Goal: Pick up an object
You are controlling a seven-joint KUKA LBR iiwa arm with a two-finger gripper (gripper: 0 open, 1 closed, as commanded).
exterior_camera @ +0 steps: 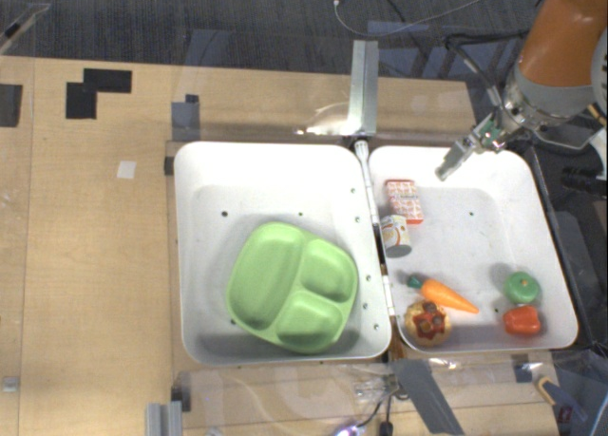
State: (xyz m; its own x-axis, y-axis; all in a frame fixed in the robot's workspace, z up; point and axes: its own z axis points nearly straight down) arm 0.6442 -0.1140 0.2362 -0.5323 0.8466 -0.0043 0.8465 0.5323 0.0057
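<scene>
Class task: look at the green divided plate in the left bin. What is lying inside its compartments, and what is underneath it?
The green divided plate has nothing visible in its three compartments. It rests on the floor of the left bin. Whatever lies under the plate is covered and cannot be seen.

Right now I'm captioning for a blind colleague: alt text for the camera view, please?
The gripper hangs over the right bin's far edge, above a carrot, red carton, small can and toy produce. The left bin holds a green divided plate.
</scene>
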